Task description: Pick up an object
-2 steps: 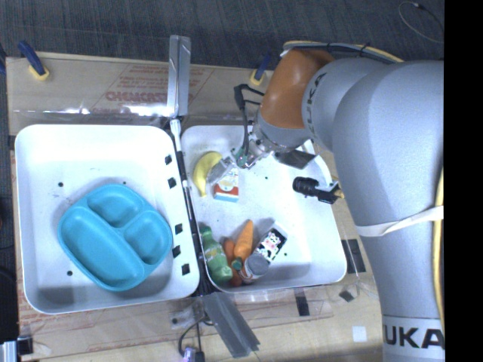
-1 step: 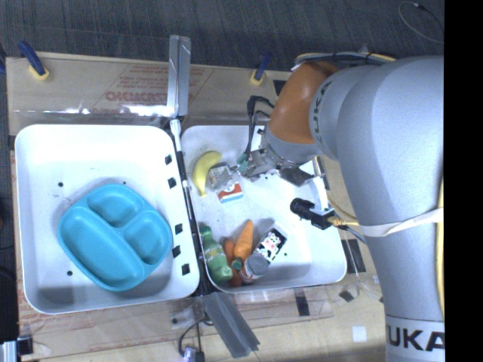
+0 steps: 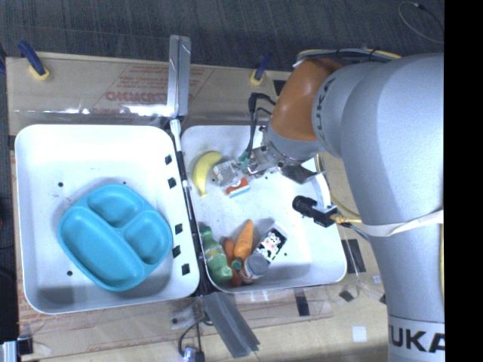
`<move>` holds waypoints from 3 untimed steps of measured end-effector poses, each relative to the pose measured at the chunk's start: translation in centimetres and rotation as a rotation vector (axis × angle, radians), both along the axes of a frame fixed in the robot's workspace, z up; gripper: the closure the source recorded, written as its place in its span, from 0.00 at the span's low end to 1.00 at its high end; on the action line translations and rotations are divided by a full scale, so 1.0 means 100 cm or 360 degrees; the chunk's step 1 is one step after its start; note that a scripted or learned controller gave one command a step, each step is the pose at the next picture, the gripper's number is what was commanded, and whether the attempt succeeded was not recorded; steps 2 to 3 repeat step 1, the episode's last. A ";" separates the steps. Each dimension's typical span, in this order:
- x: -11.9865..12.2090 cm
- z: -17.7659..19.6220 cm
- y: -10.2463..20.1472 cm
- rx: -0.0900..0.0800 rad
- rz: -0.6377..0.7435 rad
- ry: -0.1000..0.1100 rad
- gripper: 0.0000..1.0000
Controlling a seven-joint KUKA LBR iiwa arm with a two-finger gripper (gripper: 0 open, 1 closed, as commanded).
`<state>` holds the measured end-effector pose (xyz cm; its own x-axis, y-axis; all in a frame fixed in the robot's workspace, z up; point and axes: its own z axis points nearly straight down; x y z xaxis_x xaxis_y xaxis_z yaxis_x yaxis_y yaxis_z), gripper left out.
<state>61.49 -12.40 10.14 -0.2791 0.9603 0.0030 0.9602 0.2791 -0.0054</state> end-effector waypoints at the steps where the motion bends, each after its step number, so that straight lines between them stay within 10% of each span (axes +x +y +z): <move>1: 0.014 0.108 0.063 -0.0003 -0.0092 -0.0008 1.00; 3: 0.014 0.108 0.063 -0.0003 -0.0092 -0.0008 1.00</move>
